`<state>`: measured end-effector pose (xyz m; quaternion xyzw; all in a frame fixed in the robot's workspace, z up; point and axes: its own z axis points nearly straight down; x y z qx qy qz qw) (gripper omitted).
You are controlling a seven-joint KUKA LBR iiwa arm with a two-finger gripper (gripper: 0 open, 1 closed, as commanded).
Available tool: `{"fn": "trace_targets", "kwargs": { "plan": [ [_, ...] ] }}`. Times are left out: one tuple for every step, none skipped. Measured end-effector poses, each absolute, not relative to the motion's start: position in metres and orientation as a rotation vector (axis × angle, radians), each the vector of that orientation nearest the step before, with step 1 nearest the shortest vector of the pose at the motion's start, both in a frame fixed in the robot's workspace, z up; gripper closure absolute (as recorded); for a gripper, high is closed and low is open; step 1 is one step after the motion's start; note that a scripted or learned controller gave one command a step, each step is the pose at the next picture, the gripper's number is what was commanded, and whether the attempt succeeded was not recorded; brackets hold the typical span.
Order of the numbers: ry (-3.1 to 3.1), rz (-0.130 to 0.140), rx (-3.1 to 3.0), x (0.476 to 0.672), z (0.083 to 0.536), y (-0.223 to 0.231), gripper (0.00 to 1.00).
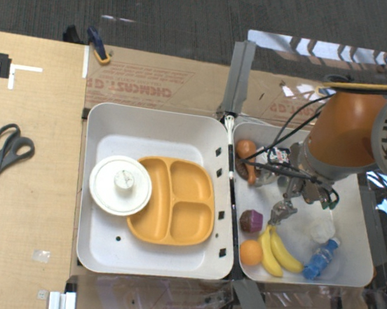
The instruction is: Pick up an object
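Just jaws [283, 213] above bananas [278, 250] (near rim)

Divided plate [173, 200] and lid [121, 184] in left bin [106, 121], bananas [280, 251] in right bin [354, 277]

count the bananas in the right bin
2, side by side near the right bin's front edge: one banana beside the orange, the other toward the bottle. The arm may hide more.

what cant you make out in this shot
- Gripper: in the camera view, too small and dark to tell open from shut.
- Right bin: its upper part is hidden by the arm.
- Orange fruit: partly covered by cables.
- Scissors: blade tips cut off at the left edge.
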<state>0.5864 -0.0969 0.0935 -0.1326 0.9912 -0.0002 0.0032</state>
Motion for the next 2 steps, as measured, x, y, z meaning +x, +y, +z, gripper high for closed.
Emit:
{"fn": "trace_targets", "kwargs": {
  "plan": [
    [3.111, 0.000, -0.411, 0.527, 0.093, -0.139, 0.00],
    [3.123, -0.003, -0.287, 0.514, 0.270, -0.199, 0.00]
  ]
}}
